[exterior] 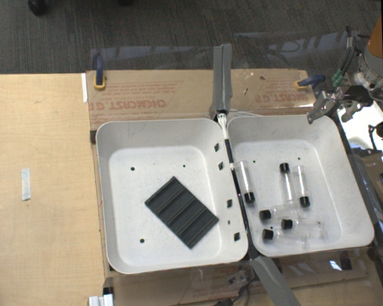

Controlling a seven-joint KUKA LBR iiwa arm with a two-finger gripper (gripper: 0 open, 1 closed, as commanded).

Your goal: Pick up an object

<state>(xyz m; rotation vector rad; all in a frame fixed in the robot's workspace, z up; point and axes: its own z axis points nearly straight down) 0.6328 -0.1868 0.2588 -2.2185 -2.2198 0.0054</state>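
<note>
- Camera view: left bin (117, 184) holds one dark ribbed slab (181, 212), lying diagonally near the middle
- right bin (324, 150) holds several clear tubes with black caps (287, 189), some lying lengthwise, others clustered toward the near edge
- one tube lies against the divider (234, 179) between the bins
- gripper (332, 105) hovers over the right bin's far right corner, well apart from the tubes; whether it is released or clenched I cannot tell
- brown cardboard (151, 97) lies behind the bins, with clamps (99, 74) at its far edge
</note>
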